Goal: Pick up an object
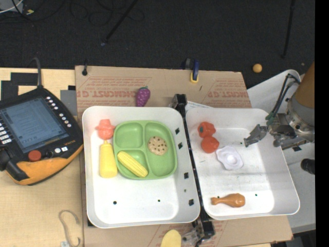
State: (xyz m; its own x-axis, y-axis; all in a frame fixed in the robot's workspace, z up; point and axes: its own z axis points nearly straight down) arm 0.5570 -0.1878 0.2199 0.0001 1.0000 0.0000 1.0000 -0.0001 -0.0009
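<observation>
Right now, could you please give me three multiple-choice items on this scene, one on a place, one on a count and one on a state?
1. Where does the round chocolate-chip cookie lie?
A. on the green divided plastic plate
B. in the right white bin
C. on the cardboard sheet

2. How many toy foods lie on the right white bin's floor?
A. one
B. three
C. five

3. How does the gripper stand?
A. clamped on the brown toy drumstick
B. over the right bin, holding nothing
C. pressed onto the yellow toy corn cob

Answers:
1 A: the cookie sits in the plate's right compartment.
2 B: red toy tomato, white fried egg, drumstick.
3 B: nothing sits between its fingers.
</observation>
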